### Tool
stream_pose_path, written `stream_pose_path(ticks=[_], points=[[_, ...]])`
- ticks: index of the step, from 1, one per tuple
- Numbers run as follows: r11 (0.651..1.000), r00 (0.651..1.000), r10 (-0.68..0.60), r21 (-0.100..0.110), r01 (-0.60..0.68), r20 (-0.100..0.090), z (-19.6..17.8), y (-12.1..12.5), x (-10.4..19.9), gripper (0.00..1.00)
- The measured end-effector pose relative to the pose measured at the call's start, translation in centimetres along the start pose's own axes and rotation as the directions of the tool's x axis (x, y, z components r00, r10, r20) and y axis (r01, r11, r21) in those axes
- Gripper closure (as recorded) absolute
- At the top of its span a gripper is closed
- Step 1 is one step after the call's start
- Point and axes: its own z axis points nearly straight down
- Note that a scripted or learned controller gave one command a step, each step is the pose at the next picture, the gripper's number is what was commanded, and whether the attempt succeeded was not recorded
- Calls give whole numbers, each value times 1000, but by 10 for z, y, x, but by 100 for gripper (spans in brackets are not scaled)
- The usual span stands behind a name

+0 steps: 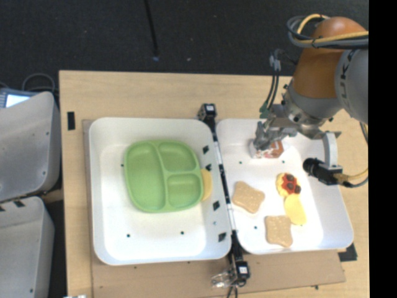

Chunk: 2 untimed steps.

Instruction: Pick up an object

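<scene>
Reddish and pale, a small food piece (273,149) is seen in the far part of the right bin (329,228), partly covered by the gripper (265,143), which is lowered directly onto it. Its exact shape cannot be made out, since the metal fingers hide most of it. Whether the jaws are spread or closed around it cannot be told from this angle. The grey arm (322,73) with its orange band is bent in from the right above the bin.

Nearer in the same bin, two tan toast-like slices (248,197) (278,230) are laid apart from each other, and a yellow piece (295,210) is set just beside a round yellow item topped with red and dark bits (288,184). In the left bin (108,241) a green divided plate (164,176) is placed flat, with a yellow object (206,184) partly tucked under its right edge.
</scene>
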Motion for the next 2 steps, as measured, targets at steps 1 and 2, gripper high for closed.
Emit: stream_pose_path(ticks=[1, 2], points=[[1000, 1000, -1, 0, 1, -1, 6, -7, 42, 100], [1000, 1000, -1, 0, 1, -1, 5, -13, 83, 100]])
